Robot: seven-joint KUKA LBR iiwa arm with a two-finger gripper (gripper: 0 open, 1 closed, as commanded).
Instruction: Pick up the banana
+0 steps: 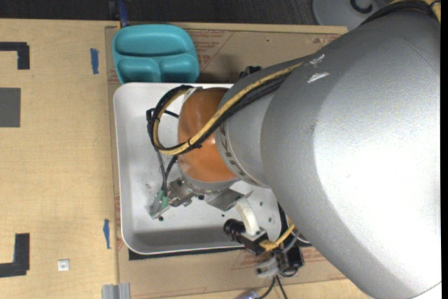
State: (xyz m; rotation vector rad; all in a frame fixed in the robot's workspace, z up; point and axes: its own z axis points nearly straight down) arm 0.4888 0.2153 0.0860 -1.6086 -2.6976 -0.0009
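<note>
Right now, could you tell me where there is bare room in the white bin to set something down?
The white bin shows bare floor along its left wall and in its near-left corner, bordered by the rim and the black cables. The middle and right are crowded by the arm and its orange band. The teal tray sits beyond the far rim.
</note>
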